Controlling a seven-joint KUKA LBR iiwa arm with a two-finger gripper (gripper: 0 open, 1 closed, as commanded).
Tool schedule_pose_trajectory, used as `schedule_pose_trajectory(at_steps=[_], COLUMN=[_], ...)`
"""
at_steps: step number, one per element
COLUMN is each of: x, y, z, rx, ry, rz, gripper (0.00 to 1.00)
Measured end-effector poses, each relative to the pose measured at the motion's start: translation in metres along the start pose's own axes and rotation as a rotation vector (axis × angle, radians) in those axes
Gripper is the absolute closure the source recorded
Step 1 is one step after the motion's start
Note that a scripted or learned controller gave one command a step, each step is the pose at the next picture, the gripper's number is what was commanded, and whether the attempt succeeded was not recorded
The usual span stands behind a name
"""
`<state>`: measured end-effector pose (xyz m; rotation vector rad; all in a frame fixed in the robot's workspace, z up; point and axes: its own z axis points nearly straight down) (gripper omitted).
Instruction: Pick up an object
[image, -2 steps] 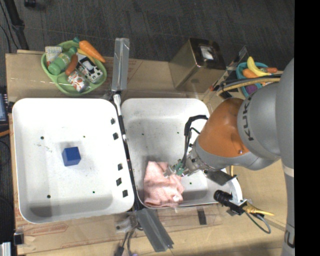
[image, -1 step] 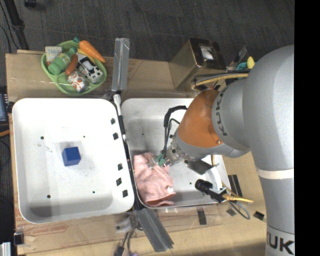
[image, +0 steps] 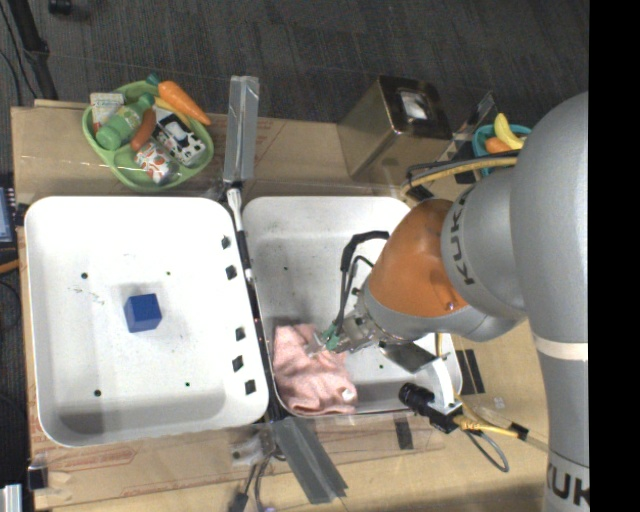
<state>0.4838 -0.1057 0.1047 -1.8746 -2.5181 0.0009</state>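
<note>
Pink cloth (image: 308, 372), crumpled, soft, lying flat in lower left corner of right bin (image: 300, 225), lower centre of frame, against bin's left wall. Blue cube (image: 143, 312), upright, alone on floor of left bin (image: 60, 225), left-centre of frame.

I count two white bins (image: 60, 230), one blue cube (image: 143, 312), one pink cloth (image: 305, 372), one green bowl (image: 115, 165) of toys holding one orange carrot (image: 180, 99), and one brown box (image: 385, 125).

Soft pink cloth (image: 308, 372), smooth matt blue cube (image: 143, 312), glossy white bins (image: 60, 235)
</note>
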Motion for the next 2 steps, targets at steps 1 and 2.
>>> schedule_pose_trajectory(at_steps=[1,2], x=[-0.0001,-0.0001], y=[0.0000,-0.0001], z=[0.0000,0.0000], rx=[0.000,0.000], ry=[0.000,0.000], rz=[0.001,0.001], gripper=[0.00,0.00])
